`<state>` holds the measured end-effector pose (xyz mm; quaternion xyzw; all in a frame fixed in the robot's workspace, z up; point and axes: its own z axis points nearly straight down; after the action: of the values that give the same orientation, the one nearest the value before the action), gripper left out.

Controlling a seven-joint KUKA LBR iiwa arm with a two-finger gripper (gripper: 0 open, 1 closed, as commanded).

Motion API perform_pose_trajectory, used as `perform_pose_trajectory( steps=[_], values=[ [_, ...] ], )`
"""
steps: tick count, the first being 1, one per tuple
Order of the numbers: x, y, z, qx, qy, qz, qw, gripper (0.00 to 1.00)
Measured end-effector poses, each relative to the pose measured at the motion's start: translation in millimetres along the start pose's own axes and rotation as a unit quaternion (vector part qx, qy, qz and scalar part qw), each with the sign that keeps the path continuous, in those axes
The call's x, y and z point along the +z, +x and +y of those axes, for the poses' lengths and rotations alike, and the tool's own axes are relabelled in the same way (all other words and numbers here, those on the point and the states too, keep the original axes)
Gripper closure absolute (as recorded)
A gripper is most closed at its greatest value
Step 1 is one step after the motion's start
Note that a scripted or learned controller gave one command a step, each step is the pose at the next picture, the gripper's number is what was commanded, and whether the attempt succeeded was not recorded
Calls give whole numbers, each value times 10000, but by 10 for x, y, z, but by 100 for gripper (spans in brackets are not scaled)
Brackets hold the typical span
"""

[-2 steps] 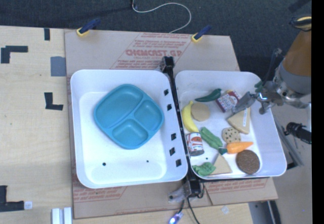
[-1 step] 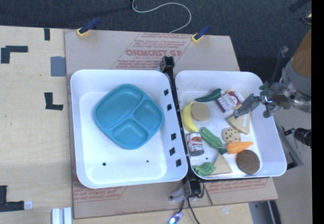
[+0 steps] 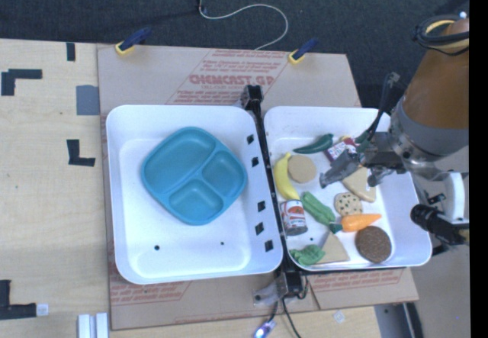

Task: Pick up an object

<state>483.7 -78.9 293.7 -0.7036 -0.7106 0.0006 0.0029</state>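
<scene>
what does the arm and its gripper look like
The arm is a thick rounded body, grey lower down with a broad orange band above the wrist. A dark cable runs along its side. The gripper is a dark grey metal assembly with slim fingers.

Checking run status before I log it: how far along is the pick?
Done: the gripper is over the right bin, above the toy food. In hand: nothing visible between its fingers. Left: the grasp and lift; banana, carrot and round brown cookie all lie in the bin. The blue plate sits in the left bin.
</scene>
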Motion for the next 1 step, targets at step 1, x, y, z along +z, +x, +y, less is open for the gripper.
perform_pose_trajectory(
  steps=[1],
  values=[
    [-63,-40,10,27,30,-14,10000,100]
  ],
)
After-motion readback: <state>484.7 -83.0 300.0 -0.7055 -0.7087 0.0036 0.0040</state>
